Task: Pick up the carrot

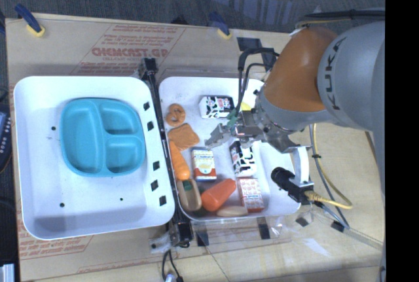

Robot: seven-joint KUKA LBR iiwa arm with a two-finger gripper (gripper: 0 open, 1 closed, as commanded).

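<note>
The carrot [179, 163], long and orange, lies along the left wall of the right bin [190, 88], between a brown toast piece [184, 137] and a wooden piece [189, 195]. My gripper [237, 133] hangs over the middle of that bin, to the right of the carrot and apart from it, just above a cow-patterned carton [243, 158]. The grey wrist and the orange band hide much of the gripper.
The right bin also holds a pretzel [175, 114], a juice box [203, 164], a second cow-patterned carton [216, 106], a thick orange-red tapered piece [218, 194] and a red box [249, 192]. A blue divided plate [103, 137] lies in the left bin [39, 209].
</note>
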